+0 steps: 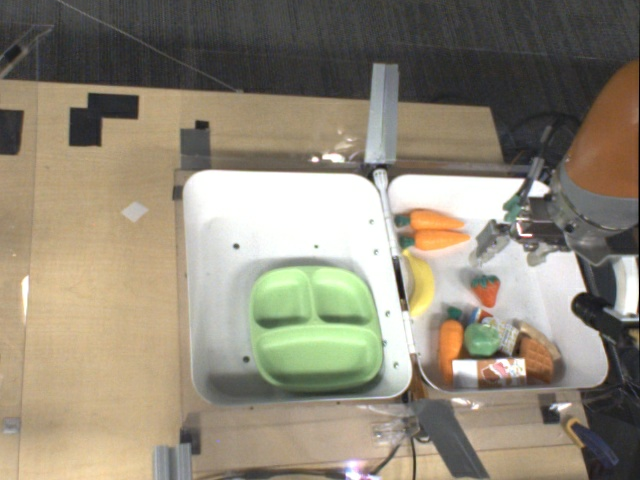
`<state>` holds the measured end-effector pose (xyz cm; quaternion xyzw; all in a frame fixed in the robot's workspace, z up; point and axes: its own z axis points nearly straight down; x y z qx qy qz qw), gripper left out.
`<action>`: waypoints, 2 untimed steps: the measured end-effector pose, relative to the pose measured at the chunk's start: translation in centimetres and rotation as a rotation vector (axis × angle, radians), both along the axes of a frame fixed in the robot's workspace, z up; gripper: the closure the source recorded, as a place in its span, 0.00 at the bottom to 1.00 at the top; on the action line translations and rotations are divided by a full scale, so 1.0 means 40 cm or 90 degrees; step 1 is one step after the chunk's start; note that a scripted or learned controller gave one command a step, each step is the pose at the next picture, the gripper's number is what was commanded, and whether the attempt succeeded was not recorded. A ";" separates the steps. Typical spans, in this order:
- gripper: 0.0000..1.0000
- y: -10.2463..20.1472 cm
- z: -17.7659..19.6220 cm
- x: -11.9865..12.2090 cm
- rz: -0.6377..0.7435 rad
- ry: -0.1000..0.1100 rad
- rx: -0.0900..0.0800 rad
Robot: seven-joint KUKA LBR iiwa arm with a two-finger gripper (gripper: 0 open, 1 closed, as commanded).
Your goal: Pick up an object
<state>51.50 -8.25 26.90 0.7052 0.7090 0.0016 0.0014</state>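
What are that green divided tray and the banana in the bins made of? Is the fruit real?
The green tray looks like moulded plastic: one even colour, soft sheen, rounded compartments. The banana is probably a plastic toy, judging by its smooth, unmarked, uniformly yellow skin, though the view cannot confirm that.

The arm reaches in from the right — its gripper hangs ahead of the wrist, fingers spread, nothing between them.

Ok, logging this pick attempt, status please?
Gripper open over right bin, holding nothing. Toy strawberry just below it, untouched. Two carrots and banana close by.
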 end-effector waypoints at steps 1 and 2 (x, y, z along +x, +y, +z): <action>0.00 -0.125 -0.235 -0.068 -0.025 0.001 0.000; 0.00 -0.185 -0.437 0.085 0.061 -0.001 -0.001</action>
